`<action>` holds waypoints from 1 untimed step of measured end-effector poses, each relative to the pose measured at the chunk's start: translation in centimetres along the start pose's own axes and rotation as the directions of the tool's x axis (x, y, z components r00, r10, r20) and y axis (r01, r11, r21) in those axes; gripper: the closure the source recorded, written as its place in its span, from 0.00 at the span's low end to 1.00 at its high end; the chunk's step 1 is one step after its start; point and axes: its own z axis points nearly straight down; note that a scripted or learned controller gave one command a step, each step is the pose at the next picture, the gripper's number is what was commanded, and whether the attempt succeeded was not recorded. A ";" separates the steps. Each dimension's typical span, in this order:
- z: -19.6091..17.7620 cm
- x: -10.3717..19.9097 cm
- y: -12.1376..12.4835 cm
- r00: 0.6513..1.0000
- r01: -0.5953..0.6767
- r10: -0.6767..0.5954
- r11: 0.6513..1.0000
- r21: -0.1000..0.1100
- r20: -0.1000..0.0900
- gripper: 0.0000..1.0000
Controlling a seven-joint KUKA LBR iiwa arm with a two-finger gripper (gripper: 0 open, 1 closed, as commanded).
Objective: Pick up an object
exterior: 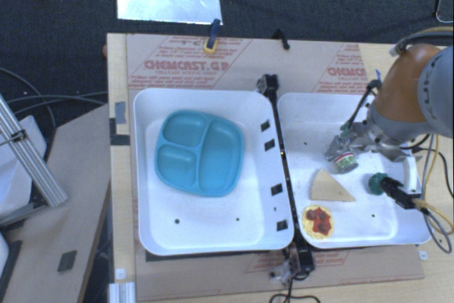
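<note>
Right bin, middle: we log the gripper, grip state we cannot tell, directly at a small green-and-red object; tan wedge nearer the front edge. Left bin: blue divided plate.

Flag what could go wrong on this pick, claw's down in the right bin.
1. The claw is low over a small greenish object. The object is small and partly hidden, so the grasp could miss, or it could slip on the lift.
2. The tan wedge lies just beside it. A sideways shift could push the wedge toward the red-topped disc instead of picking anything.
</note>
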 end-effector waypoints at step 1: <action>-9.5 11.3 6.4 1.000 0.015 -0.015 1.000 -0.012 -0.005 1.00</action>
